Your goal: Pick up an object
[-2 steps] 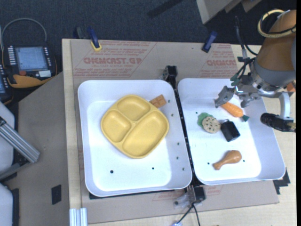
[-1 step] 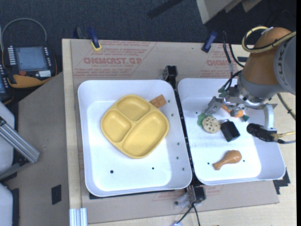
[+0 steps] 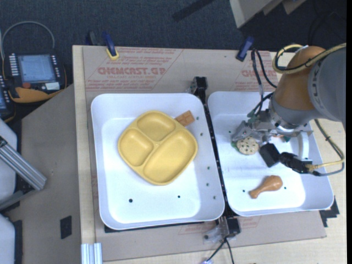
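Hovering over the right bin, the end effector (grip state unclear) nears a cookie.

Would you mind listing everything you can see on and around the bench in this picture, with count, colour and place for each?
left bin: one, white, left half of the bench
right bin: one, white, beside it on the right
divided plate: one, yellow, three compartments, middle of the left bin
small block: one, brown, at the plate's upper right edge in the left bin
cookie: one, pale with dark specks, upper part of the right bin, just below the gripper
drumstick: one, brown, lower part of the right bin
clamps: two, blue, on the bench's far edge
handheld screen unit: one, dark, left of the bench
arm: one, grey with an orange band, reaching in from the right
gripper: one, metal, over the cookie
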